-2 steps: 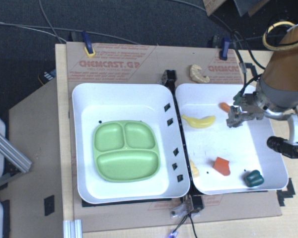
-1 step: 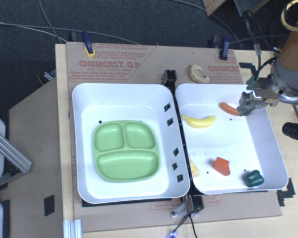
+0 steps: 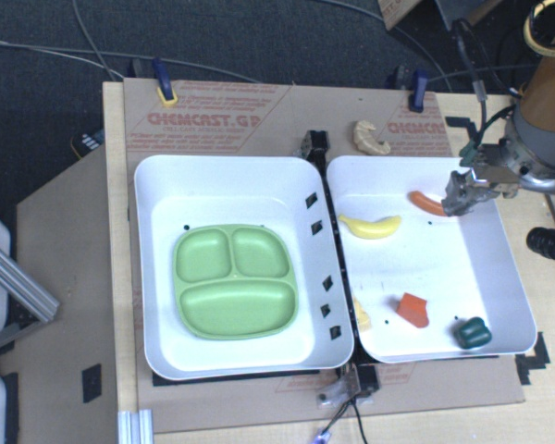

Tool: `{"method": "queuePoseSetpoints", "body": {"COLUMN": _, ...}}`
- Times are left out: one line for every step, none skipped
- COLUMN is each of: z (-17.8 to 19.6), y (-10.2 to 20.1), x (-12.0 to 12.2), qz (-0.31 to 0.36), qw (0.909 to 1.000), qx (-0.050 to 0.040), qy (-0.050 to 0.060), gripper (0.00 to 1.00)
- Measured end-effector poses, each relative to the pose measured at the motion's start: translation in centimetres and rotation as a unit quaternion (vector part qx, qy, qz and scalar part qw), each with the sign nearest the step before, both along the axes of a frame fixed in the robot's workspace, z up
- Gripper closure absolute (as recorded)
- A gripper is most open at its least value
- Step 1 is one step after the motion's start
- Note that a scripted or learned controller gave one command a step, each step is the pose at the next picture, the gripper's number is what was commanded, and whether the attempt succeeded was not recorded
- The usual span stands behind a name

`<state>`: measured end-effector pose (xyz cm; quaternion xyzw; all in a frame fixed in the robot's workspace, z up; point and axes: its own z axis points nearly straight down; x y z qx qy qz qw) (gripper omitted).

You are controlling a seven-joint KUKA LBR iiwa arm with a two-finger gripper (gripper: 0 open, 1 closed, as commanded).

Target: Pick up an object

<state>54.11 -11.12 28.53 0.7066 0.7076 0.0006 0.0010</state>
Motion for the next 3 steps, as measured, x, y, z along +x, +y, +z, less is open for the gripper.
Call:
{"method": "queuePoseSetpoints", "body": {"z": -0.1, "y": 5.0, "x": -1.0, "qz": 0.002, "qw": 1.0, "qx": 0.0018, "qy": 0.002, "gripper": 1.0}}
{"method": "queuePoseSetpoints", "body": {"z": -2.2, "y": 9.8, "x": -1.1, "qz": 0.002, "qw": 1.0, "qx": 0.0013, "qy": 0.003, "gripper": 1.0}}
{"method": "queuePoseSetpoints", "body": {"z": -3.0, "y": 15.3, "x": -1.0, "qz": 0.002, "qw": 1.0, "qx": 0.0016, "qy": 0.003, "gripper": 1.0}}
